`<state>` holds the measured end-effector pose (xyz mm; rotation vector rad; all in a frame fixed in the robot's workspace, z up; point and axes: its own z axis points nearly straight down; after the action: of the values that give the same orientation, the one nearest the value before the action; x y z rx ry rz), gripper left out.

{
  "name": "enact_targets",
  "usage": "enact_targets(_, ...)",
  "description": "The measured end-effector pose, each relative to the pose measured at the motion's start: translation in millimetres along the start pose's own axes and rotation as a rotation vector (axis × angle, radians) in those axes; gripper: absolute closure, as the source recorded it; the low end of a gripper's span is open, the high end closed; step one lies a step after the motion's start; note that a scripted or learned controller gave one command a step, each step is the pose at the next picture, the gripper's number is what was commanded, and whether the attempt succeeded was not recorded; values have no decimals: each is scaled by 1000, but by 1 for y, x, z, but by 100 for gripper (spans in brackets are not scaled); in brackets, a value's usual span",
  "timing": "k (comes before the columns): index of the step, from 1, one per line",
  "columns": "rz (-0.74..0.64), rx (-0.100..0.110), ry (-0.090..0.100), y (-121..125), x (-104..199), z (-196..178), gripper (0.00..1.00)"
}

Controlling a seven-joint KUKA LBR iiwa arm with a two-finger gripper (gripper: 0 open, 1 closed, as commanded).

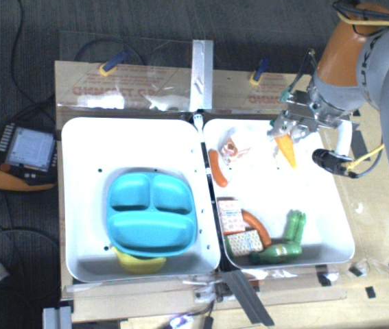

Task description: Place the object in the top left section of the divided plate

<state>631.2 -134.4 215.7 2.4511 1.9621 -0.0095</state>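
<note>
One carrot pinched in pincer, long axis near-vertical, tip down.

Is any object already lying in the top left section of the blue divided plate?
No, the blue divided plastic plate in the left white bin has all sections bare.

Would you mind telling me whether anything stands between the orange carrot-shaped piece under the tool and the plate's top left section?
The raised divider where the two bins meet lies between the carrot-shaped piece, beneath the tool, and the blue plate.
</note>
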Motion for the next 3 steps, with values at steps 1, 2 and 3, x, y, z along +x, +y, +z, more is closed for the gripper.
enact_targets(1, -73, 1, 5, -32, 109, 33, 100)
enact_targets(2, -621, -1, 6, -75, 154, 23, 100)
enact_targets(3, -483, 0, 6, -79, 162, 32, 100)
